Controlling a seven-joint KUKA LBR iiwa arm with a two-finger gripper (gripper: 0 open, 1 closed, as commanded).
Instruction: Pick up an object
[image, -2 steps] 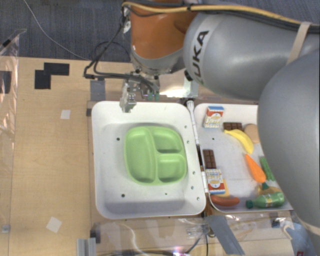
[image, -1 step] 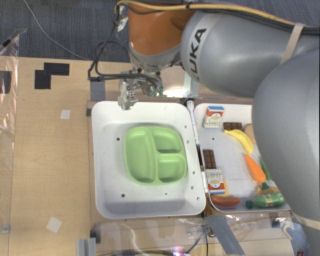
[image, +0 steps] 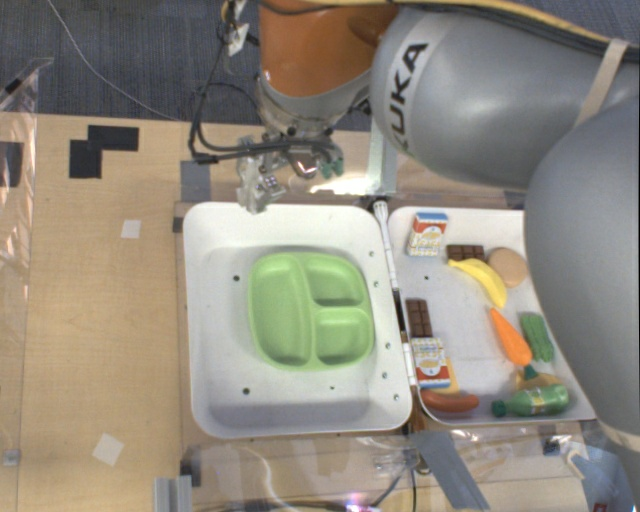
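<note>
- Gripper (image: 258, 190) up at far edge of left bin (image: 205, 300), hanging over rim near back-left corner; grey arm (image: 470, 110) w/ orange band (image: 310, 45) coming in from top right.
- Fingers: can't tell how far apart from this angle; nothing visibly held between them.
- Left bin: green divided plate (image: 305, 310) lying flat in middle, three compartments, none w/ anything in it.
- Right bin (image: 470, 320): all small items here, well apart from gripper.
- Back of right bin: small carton (image: 427, 234) w/ red-and-white print, near back-left corner.
- Just beside it to right: chocolate bar (image: 465, 253), dark brown, lying flat.
- Banana (image: 482, 281) below that bar, slanting toward front right; beige roundish item (image: 508, 266) touching or nearly touching its far end.
- Second chocolate bar (image: 418, 318) along bin's left wall, lengthwise.
- Second carton (image: 431, 361) just in front of that bar, same print style.
- Carrot (image: 511, 338) mid-right, slanted; green veg (image: 536, 336) just beside it on right, partly under arm.
- Front edge: reddish-brown sausage-like item (image: 451, 402) at front-left, green bottle (image: 532, 401) on its side at front-right.
- Small brownish item betw carrot tip and bottle, too small to ID.
- Bench (image: 90, 330): light wood, black L-shaped mark (image: 100, 150) at far left.
</note>
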